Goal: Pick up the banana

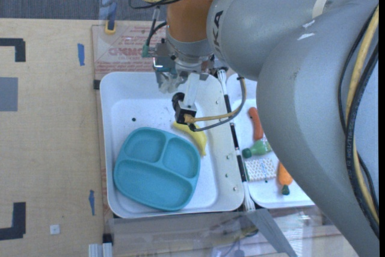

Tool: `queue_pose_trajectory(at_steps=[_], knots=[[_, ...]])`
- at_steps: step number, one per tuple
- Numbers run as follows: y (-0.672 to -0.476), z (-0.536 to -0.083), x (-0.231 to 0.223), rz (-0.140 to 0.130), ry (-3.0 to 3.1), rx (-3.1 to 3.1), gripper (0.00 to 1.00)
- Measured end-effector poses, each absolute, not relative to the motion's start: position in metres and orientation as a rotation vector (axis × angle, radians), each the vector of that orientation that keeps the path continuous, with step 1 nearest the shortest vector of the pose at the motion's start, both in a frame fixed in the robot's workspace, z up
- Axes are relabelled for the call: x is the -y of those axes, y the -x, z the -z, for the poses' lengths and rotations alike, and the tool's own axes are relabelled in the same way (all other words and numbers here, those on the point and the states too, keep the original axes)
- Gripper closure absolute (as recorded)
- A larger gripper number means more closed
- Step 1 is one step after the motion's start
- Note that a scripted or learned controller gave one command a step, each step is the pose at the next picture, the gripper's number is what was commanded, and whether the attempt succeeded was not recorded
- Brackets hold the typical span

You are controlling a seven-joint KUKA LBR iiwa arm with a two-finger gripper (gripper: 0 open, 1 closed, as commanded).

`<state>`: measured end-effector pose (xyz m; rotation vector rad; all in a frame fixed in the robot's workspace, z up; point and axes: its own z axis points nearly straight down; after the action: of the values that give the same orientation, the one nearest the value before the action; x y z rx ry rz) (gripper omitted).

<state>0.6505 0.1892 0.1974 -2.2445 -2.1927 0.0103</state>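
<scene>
Though the end effector (164, 79) hangs over the white bin (123, 102) with the banana (197, 140), its grip is unclear.

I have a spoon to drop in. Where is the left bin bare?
Back left corner of the left bin, between its wall and the blue plate; also a strip right of the plate, below the banana. Crowded around the claw and banana.
</scene>
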Motion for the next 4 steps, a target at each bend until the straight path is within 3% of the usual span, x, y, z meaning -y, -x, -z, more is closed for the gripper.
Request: queue_pose_trajectory(at_steps=[1, 2, 3, 4], knots=[[-0.663, -0.168, -0.222, -0.004, 2.189, 2.252, 1.0], [-0.615, -0.256, -0.131, -0.009, 2.26, 2.178, 1.0], [-0.655, -0.291, -0.2, -0.005, 2.36, 2.073, 1.0], [-0.666, -0.21, -0.224, -0.011, 2.342, 2.089, 1.0]])
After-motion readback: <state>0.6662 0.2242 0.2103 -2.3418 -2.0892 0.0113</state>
